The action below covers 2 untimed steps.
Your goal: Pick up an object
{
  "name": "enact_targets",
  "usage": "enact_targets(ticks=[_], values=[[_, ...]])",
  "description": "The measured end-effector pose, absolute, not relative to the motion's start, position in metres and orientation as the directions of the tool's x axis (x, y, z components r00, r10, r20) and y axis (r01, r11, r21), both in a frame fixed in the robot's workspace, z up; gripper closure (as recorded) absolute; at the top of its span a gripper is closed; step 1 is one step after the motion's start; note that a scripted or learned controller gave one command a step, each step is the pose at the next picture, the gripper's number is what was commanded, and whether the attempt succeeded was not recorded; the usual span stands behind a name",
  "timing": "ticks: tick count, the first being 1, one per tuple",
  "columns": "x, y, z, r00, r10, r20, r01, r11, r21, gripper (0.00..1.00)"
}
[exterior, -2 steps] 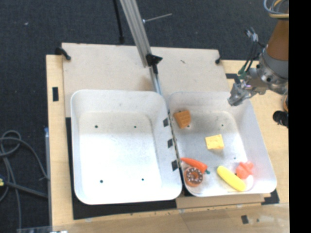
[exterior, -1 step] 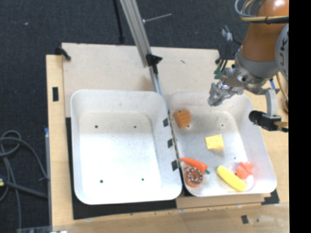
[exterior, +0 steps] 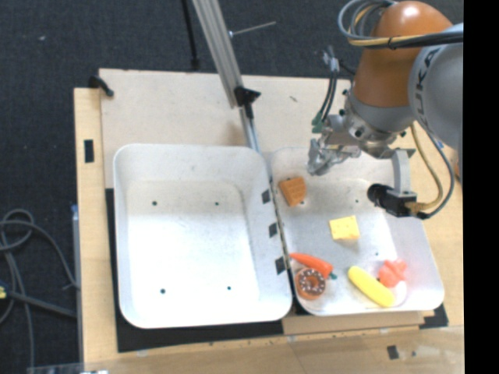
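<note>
My gripper (exterior: 320, 162) hangs over the back of the right bin (exterior: 417, 244), just right of and behind an orange-brown block (exterior: 293, 191). Nothing shows between its fingers. A yellow cube (exterior: 345, 229) lies mid-bin. Along the front edge lie a carrot (exterior: 312, 262), a brown frosted doughnut (exterior: 311, 284), a yellow banana (exterior: 370, 287) and a small red-orange toy (exterior: 394, 272).
The left bin (exterior: 136, 209) sits beside the right one, sharing a divider edge. A slanted metal pole (exterior: 222, 49) rises from the back of the bench near the bins' junction. A black cable fitting (exterior: 390, 199) hangs off the arm over the right bin.
</note>
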<state>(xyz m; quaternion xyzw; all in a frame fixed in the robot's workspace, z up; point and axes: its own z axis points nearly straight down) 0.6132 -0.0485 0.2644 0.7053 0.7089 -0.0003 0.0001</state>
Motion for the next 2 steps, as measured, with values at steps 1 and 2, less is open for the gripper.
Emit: enact_targets(ticks=[1, 2], values=[[0.613, -0.001, 0.268, -0.007, 1.000, 0.001, 1.000, 0.007, 0.002, 1.00], [0.615, 0.059, 0.254, -0.007, 1.000, 0.001, 1.000, 0.007, -0.003, 1.00]])
